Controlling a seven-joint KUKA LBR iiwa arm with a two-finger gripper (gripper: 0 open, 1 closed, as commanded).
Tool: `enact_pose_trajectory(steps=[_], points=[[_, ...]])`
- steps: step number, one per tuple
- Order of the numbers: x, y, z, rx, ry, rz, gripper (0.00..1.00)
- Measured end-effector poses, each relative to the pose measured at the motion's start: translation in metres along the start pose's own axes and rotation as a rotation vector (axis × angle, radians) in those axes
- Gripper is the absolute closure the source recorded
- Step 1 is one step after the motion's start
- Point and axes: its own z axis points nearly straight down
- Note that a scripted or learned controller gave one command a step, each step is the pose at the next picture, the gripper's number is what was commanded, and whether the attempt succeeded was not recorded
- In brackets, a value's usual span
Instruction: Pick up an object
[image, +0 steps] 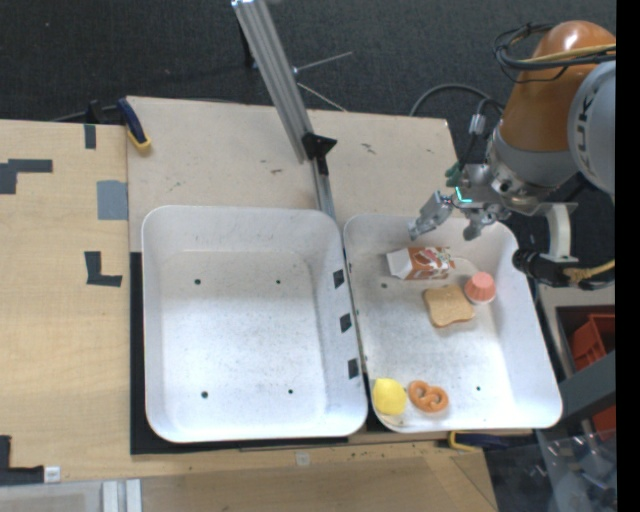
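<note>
The arm's far end was cut off at the right edge. Its end effector (452, 212) hovered over the right white bin (520, 400) (back rim), just above a red-and-white snack packet (425, 263); fingers too blurry, couldn't tell if spread or pinched.

A wooden bench (60, 300) marked with strips of grey tape (112, 199) carries a beige board (230, 150). A slanted metal rail (285, 90) crosses it, and a blue-and-yellow clamp (133, 123) grips its far-left corner.
</note>
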Motion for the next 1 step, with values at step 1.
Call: enact_pose_trajectory(steps=[1], points=[[0.0,0.0008,-0.0028,-0.005,-0.001,-0.001,0.0]])
